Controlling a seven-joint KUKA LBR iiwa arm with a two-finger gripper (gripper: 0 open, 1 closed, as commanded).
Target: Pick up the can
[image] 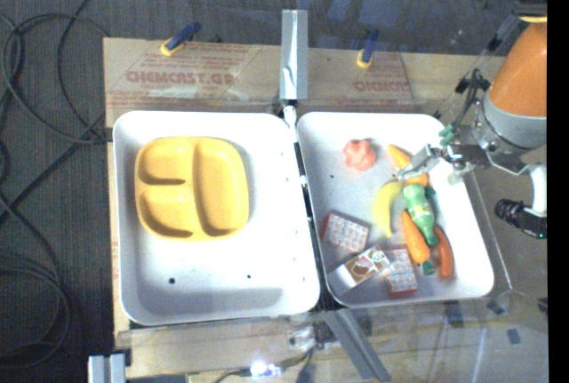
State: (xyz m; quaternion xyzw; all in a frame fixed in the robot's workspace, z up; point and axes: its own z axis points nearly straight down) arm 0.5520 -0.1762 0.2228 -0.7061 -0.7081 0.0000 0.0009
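Three small packaged items lie at the front of the right bin (462, 283). They are a red-patterned one (345, 233), a brown-and-white one (366, 266) and another red one (400, 275). At this size I cannot tell which of them is the can. My gripper (433, 161) hangs over the bin's back right part, just above a green bottle (420, 208) and beside an orange piece (399, 155). It is well apart from the three packaged items, and nothing shows in its grasp.
Also in the right bin are a pink fruit (360, 154), a banana (386, 205) and two carrots (416, 241). A yellow divided plate (191, 186) sits in the left bin (213, 292). The arm's orange band (524, 75) stands over the right rim.
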